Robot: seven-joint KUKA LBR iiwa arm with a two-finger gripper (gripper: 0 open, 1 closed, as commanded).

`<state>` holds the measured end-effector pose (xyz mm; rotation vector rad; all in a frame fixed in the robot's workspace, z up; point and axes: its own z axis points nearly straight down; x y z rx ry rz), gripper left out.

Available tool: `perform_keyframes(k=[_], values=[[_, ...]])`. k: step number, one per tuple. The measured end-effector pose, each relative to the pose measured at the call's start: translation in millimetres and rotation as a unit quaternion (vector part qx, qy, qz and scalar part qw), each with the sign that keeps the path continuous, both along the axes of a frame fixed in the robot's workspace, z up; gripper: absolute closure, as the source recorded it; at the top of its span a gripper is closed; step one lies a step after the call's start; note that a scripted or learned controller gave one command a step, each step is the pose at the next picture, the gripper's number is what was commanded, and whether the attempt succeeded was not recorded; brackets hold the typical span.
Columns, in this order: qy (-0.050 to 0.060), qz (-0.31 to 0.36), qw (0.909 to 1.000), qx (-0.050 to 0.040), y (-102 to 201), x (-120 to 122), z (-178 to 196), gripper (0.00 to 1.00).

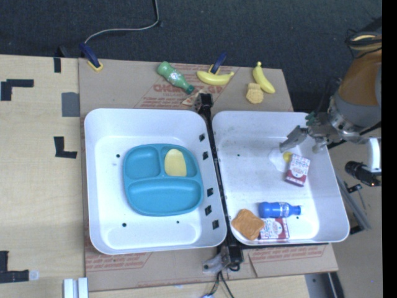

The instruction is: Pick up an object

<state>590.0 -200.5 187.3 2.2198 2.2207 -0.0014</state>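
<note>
My gripper [302, 144] hangs over the upper right part of the right bin [248, 129], its fingers spread open with nothing between them. Just below it stands a red and white carton [297, 170], with a small yellow piece [287, 157] at the carton's upper left. Nearer the front of the same bin lie a blue bottle [278, 210], a brown slice of toast [247, 224] and a red and white packet [273, 230].
The left bin [102, 141] bears a blue divided plate [162, 180] with a yellow item [175, 162] in one compartment. On the cardboard behind the bins lie a green bottle [174, 77], two bananas [214, 77] [263, 79] and a yellow piece [254, 93].
</note>
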Motion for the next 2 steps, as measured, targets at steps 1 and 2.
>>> perform_keyframes(k=[1,2], values=[[-0.004,0.001,1.0,0.001,-21.6,4.8,-97.2,0.0],[-0.003,0.001,1.0,0.0007,-21.6,-31.8,-99.8,0.0]])
